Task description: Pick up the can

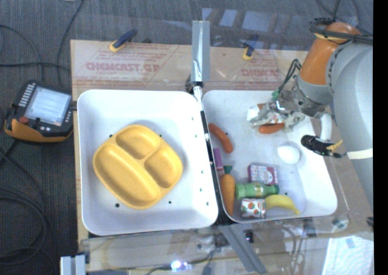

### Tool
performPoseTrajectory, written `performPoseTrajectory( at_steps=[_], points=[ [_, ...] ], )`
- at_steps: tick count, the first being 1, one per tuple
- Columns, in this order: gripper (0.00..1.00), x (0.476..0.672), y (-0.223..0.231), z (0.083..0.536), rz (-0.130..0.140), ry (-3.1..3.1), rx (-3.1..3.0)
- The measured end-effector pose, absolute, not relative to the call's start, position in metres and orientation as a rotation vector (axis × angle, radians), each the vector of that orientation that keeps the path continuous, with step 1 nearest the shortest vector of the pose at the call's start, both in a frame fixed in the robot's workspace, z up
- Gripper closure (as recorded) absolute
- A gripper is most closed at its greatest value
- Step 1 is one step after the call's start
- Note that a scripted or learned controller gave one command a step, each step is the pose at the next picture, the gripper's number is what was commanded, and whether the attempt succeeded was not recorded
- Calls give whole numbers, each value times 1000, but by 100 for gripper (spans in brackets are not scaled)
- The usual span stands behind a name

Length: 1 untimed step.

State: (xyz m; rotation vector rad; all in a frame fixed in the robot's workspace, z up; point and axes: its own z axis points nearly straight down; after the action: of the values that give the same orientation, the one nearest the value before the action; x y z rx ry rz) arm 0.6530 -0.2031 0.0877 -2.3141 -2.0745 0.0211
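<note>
The jaws (274,115) are down in the far part of the right bin (330,198), low over a small orange piece (270,128) beside a crumpled white wrapper (259,113). How wide they stand I cannot tell; the wrist blocks them, and nothing is visibly gripped. Up from there runs the grey arm (354,104) with its orange band (319,62), coming in from the right.

Just toward the camera from the jaws lies a white egg (289,154). To the left, a sausage (221,137) lies near the bin's left wall. At the near end sits a cluster: a purple carton (263,174), a green bottle (257,191) on its side, a carrot (227,193) and a banana (283,204). The can (253,208) is there too, at the near edge, on its side, touching the banana and just below the bottle, well apart from the jaws.

The left bin (97,216) holds a yellow divided tray (137,165). Left of the counter (133,65), a pendant (39,112) rests on the floor.
</note>
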Motion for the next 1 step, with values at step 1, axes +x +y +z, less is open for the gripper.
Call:
performPoseTrajectory(
  at_steps=[1],
  points=[
    [0, 660, -207, 91, 38, -2078, -2284]
  ],
)
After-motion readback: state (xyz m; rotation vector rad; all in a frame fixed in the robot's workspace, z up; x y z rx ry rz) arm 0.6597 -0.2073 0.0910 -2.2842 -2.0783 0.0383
